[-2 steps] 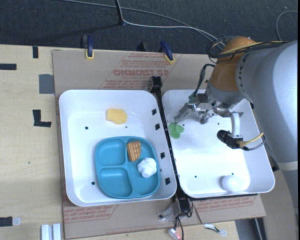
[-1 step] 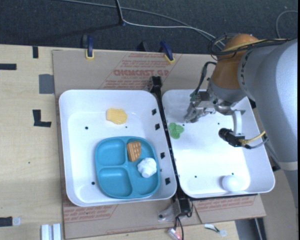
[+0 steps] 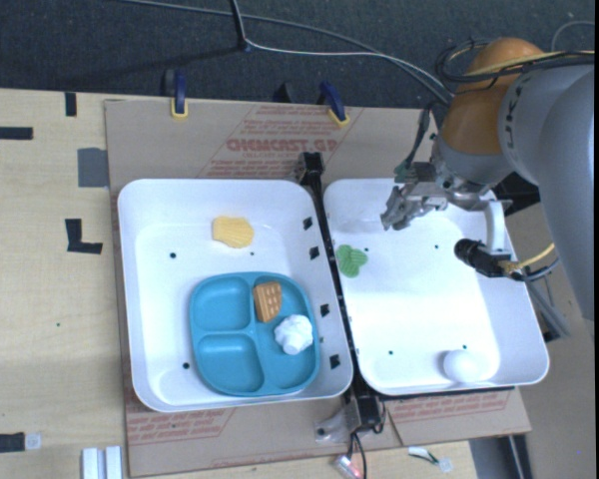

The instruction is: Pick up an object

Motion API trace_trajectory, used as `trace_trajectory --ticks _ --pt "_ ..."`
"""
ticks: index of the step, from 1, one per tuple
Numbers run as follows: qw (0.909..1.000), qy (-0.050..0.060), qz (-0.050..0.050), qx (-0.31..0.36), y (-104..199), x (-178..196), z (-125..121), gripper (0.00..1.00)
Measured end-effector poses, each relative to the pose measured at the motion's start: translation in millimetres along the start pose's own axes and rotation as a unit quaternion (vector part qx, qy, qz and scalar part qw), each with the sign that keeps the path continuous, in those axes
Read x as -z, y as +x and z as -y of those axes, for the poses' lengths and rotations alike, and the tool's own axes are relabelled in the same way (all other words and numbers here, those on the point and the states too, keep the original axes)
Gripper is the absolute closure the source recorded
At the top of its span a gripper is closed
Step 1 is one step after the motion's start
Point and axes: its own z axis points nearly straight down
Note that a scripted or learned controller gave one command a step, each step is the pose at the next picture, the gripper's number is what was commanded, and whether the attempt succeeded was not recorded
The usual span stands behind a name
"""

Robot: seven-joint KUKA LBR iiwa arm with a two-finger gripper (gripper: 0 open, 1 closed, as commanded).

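Over the right bin [image 3: 499,362], near its far edge: end effector [image 3: 397,218], fingers slightly parted, holding nothing. Just beside the bin's left wall, a green object [image 3: 351,260]. In its near corner, a white ball [image 3: 465,364].

Wide bare floor across the middle of the right bin [image 3: 419,307]. Blocked only at left-centre by a small green object [image 3: 351,260], at lower right by what looks like a white ball [image 3: 466,364].

Robotics lab: taped bench [image 3: 40,267], clamped cardboard [image 3: 270,143], loose cables [image 3: 309,38].
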Motion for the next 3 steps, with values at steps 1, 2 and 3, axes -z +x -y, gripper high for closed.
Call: trace_trajectory --ticks 1,2,3 --pt "1.0000 0.000 0.000 0.000 0 63 -4 1.00" --pt "1.0000 0.001 0.000 0.000 0 87 -5 1.00" --pt "1.0000 0.003 -0.001 0.001 47 75 13 1.00"
